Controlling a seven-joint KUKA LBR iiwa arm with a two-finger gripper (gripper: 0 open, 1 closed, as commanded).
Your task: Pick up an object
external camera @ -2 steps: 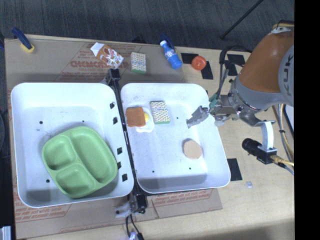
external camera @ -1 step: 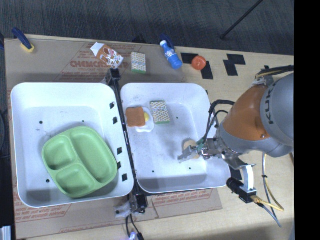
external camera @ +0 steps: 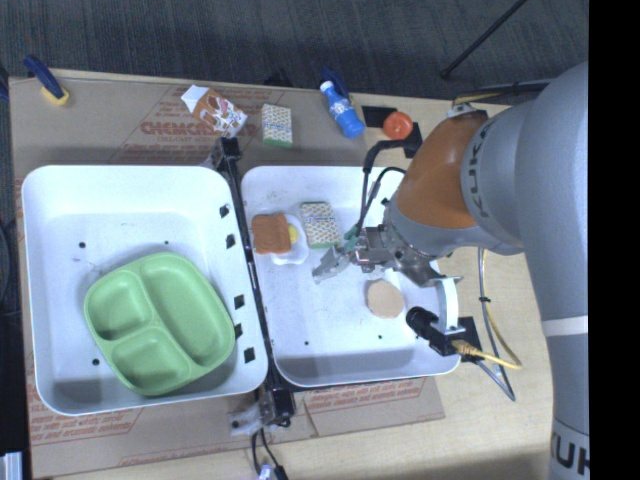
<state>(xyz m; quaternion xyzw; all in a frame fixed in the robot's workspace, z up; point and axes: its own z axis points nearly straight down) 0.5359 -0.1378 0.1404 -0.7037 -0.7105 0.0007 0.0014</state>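
Camera view: my gripper (external camera: 333,260) is low over the right bin (external camera: 330,363), near its middle. The fingers look spread apart, nothing between them, so I'm released and not holding anything.

Candidate objects in the right bin: an orange-brown sandwich-like toy (external camera: 272,234) up against the left wall, a small green-patterned packet (external camera: 320,223) just beside it, near my fingertips, and a tan round disc (external camera: 385,299) just below my wrist. The packet and sandwich toy sit just up-left of my fingers; the disc is just to the right of them. Can't tell if I'm touching the bin floor.

Left bin (external camera: 60,198) holds a green divided plate (external camera: 158,321), lower centre, lying flat.

On the bench behind the bins: a blue bottle (external camera: 343,110), an orange ball (external camera: 398,124), a small green-and-white box (external camera: 277,125), a red-and-white snack wrapper (external camera: 213,111), and a blue-and-yellow item (external camera: 47,81) at the far left corner.

My orange band (external camera: 440,173) sits over the right bin's right-hand rear area.
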